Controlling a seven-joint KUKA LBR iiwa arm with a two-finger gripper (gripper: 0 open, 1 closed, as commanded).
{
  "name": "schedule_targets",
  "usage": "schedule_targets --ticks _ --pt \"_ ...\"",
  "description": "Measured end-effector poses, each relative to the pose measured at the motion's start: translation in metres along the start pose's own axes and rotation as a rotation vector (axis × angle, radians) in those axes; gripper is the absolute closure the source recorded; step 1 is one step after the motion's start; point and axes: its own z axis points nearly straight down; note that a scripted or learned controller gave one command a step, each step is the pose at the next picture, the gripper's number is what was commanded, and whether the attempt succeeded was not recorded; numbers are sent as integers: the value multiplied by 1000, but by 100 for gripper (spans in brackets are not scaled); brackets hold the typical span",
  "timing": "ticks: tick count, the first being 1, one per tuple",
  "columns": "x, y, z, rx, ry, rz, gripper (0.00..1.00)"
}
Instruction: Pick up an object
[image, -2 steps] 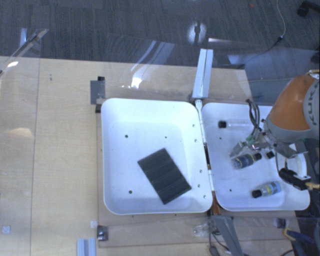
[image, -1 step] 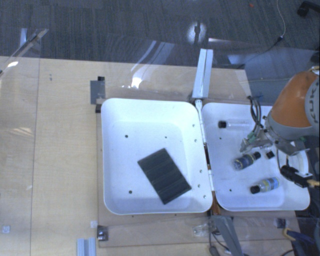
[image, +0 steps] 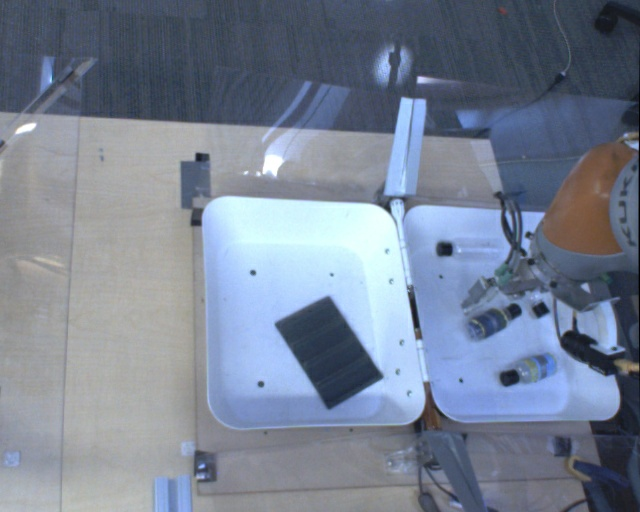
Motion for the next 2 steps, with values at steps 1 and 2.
schedule_targets --ticks 1,2 --pt "-7 -49 14 -1 -2 62 0" --pt "-15 -86 13 -3 -5 -252 0"
